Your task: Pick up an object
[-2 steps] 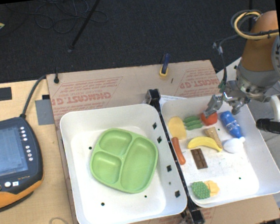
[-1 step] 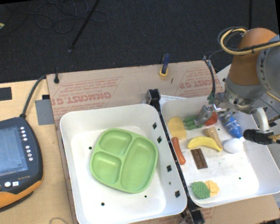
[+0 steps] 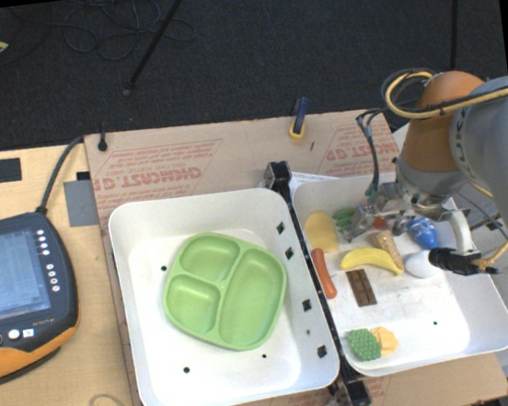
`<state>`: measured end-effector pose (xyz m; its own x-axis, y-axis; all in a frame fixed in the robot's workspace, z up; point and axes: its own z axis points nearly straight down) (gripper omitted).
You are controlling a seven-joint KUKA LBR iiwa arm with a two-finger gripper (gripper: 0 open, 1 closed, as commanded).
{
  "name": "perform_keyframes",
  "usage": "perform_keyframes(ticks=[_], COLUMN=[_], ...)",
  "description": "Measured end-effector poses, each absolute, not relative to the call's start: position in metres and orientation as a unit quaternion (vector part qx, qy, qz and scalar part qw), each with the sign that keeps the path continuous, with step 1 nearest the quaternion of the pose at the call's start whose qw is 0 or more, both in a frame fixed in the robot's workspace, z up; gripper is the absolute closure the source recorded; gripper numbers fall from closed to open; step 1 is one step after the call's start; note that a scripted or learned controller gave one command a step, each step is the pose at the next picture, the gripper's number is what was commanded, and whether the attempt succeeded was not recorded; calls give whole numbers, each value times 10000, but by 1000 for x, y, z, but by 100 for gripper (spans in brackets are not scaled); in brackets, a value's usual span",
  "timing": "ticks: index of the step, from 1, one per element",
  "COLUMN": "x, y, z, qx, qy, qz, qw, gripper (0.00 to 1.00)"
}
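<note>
Surface: two white bins [image 3: 141,259].
Hand [image 3: 380,209]: I cannot tell its state.
Banana [image 3: 371,259]: I judge light, smooth; grip mid-body.

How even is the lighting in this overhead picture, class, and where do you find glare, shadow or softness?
In the camera view, light falls evenly on both bins; the left white bin reads bright, nearly washed out, with soft shadow under the green tray; the floor above the bench is very dark; the small items near the banana are soft and hard to resolve; the arm at the right looks slightly blurred.
</note>
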<state>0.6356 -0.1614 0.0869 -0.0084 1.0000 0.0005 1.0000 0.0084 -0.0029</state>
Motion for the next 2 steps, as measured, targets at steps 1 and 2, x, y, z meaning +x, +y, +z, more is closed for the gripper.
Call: perform_keyframes(ticks=[1, 2], x=[635, 629], y=[-162, -162], z=[97, 141], qx=[-7038, -7068], qy=[-7104, -7074], qz=[22, -3], qw=[31, -4], gripper=[100, 100])
